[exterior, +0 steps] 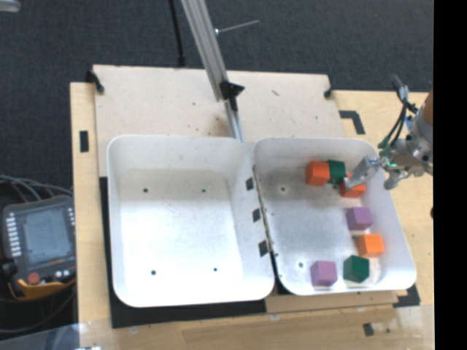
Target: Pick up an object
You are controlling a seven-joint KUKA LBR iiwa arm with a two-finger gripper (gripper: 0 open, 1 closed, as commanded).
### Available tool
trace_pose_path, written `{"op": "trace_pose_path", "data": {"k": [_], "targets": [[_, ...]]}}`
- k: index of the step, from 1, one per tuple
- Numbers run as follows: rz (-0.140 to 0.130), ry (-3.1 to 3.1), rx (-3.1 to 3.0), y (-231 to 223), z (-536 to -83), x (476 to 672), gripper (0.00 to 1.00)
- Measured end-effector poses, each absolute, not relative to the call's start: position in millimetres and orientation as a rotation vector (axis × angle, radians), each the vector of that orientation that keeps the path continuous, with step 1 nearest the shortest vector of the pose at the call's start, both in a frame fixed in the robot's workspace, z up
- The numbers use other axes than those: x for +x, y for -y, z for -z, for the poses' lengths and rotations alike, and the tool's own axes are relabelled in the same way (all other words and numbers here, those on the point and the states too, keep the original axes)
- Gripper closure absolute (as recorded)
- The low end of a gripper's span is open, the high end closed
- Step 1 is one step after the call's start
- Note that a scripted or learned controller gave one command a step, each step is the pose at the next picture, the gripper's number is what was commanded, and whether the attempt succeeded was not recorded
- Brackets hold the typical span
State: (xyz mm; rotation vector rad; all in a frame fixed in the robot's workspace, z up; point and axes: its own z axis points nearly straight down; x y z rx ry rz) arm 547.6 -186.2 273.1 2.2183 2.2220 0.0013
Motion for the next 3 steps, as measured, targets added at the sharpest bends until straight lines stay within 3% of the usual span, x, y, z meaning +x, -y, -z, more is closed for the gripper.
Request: {"op": "trace_pose_path", "data": {"k": [3], "targets": [[0.002,-2.217,2.221,207,-138,551.1,0.00]]}}
